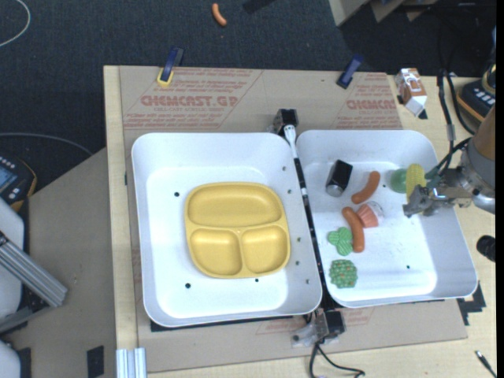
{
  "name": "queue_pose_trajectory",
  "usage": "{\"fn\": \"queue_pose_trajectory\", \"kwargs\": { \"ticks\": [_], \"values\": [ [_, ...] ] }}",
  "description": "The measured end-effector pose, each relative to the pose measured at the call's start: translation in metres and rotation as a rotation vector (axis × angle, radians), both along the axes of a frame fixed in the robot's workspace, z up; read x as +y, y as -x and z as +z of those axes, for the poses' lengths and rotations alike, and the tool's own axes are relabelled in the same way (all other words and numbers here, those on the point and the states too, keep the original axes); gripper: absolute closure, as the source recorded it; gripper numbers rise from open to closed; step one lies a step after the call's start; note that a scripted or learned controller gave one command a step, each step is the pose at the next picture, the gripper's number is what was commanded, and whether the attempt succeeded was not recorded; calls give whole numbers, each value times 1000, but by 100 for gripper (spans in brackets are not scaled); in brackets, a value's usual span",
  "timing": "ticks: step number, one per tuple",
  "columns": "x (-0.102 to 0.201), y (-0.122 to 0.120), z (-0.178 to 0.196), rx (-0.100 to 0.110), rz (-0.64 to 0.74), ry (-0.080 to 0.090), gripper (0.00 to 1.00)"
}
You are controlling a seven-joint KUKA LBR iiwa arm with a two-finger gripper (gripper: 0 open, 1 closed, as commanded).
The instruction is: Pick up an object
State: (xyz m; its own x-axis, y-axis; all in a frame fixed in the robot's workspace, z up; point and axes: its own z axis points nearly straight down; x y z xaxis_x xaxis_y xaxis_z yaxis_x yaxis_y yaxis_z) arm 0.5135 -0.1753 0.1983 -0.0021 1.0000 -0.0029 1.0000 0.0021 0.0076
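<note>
White plastic right-hand bin [394,266] held the objs; my gripper [419,203] hung at its right side, just beside the yellow-green plastic toy [411,178]. Grip state: couldn't tell. Nothing visibly lifted, so pick prob. not done yet.

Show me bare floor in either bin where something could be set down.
Right bin: bare floor at the near-right corner, between the green pieces and the right wall. Its upper middle is crowded: black cup, sausages, the hand. Left bin: narrow strips around the yellow tray.
</note>
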Motion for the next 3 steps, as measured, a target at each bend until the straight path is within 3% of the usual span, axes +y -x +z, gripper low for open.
{"fn": "queue_pose_trajectory", "kwargs": {
  "ticks": [1, 3],
  "values": [
    [0, -1, 29, 2, -1, 0, 100],
    [90, -37, 16, 5, 4, -4, 100]
  ]
}}
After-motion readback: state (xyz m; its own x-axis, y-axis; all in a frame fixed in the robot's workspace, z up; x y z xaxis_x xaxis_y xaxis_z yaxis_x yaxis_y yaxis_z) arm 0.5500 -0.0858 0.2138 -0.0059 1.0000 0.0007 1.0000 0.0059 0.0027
